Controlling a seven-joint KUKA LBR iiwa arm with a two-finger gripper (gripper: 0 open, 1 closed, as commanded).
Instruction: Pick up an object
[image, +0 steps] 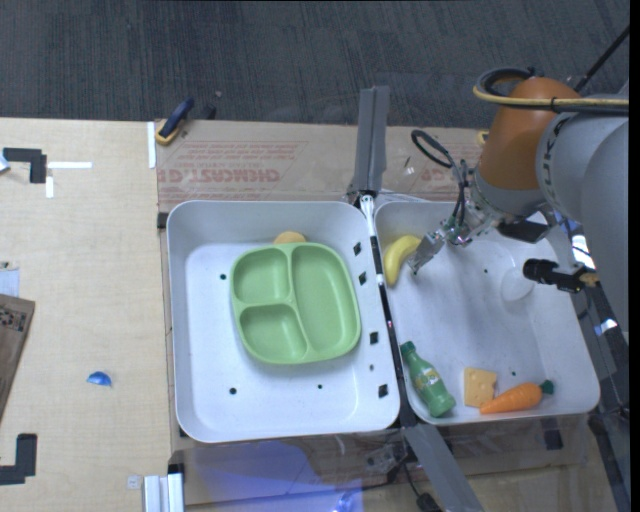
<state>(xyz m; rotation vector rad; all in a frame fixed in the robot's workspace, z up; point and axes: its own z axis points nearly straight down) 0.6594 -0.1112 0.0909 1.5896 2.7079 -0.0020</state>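
Two white bins (190, 300), pincer (432, 248) beside banana (399, 256), near rim

Bench (80, 300) bears two white bins (200, 400).

Two white bins (200, 400), one green divided plate (296, 302), one banana (398, 255), one green bottle (428, 381), one cheese piece (479, 385), one carrot (514, 398) showing.

Smooth matt green plastic for the divided plate (296, 302); glossy white plastic for both bins (200, 330). Pale wood-grain bench top (80, 290), brown printed cardboard (250, 165) behind. Glossy green plastic bottle (428, 380), matt orange carrot (512, 398), smooth yellow banana (398, 256).
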